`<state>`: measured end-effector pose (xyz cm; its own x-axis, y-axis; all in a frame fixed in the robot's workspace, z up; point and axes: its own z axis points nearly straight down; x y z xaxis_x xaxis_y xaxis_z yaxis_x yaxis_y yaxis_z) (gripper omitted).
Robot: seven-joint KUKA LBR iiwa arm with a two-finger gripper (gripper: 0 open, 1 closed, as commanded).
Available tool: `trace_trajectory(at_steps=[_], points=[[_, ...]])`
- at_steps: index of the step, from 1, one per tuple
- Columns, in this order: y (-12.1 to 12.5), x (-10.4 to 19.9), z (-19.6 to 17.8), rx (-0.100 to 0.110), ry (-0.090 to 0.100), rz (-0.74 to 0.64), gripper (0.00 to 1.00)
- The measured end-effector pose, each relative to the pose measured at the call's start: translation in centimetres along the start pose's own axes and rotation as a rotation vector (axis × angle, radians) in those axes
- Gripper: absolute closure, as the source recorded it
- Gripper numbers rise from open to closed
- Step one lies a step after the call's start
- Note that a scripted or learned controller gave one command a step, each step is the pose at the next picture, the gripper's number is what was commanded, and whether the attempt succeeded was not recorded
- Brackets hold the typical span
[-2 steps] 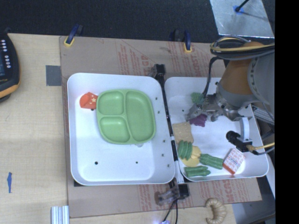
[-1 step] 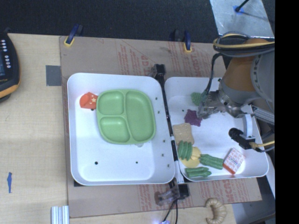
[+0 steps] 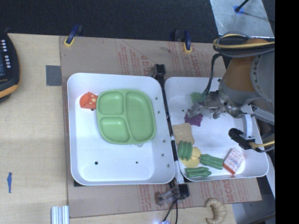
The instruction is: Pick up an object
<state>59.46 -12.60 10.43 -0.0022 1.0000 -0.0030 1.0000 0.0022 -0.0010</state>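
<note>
Two white bins sit side by side: the left bin [image 3: 77, 139] carries a green plate [image 3: 126, 115] with three wells and a small red toy [image 3: 88, 101] at its far-left side, and the right bin [image 3: 261, 169] carries the clutter. The arm [image 3: 243, 73] reaches in from the right, and its gripper [image 3: 198, 108] hangs low over the far-left part of the right bin, right at a purple toy [image 3: 196, 119] and a green sprig [image 3: 196, 97].

Whether the claw is spread or pressed together I cannot tell; the wrist hides it, and nothing shows as pinched.

Nearer in that bin lie a tan bread slice [image 3: 183, 132], a green ridged piece [image 3: 185, 149], a yellow piece [image 3: 190, 158], two bean pods [image 3: 211, 161], and a red-and-white packet [image 3: 233, 161] at the near right.

By my reading, the step in hand is the approach or the close on the purple toy. The next move calls for a firm pinch, then a straight lift clear of the neighbouring sprig and bread.

Red print runs along the cardboard [image 3: 117, 50] under the bins, and the packet bears markings, but both are too small to read. No brand can be made out.
</note>
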Motion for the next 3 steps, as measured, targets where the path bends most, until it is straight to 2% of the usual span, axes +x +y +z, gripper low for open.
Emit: trace_trajectory(at_steps=[1, 2, 3], points=[[6.5, -0.7, 1.2, -0.005, 0.002, -0.005, 0.0], [6.2, -0.8, 0.1, 0.002, 0.002, -0.007, 1.0], [6.3, 5.3, -9.4, -0.006, 0.004, -0.006, 1.0]])
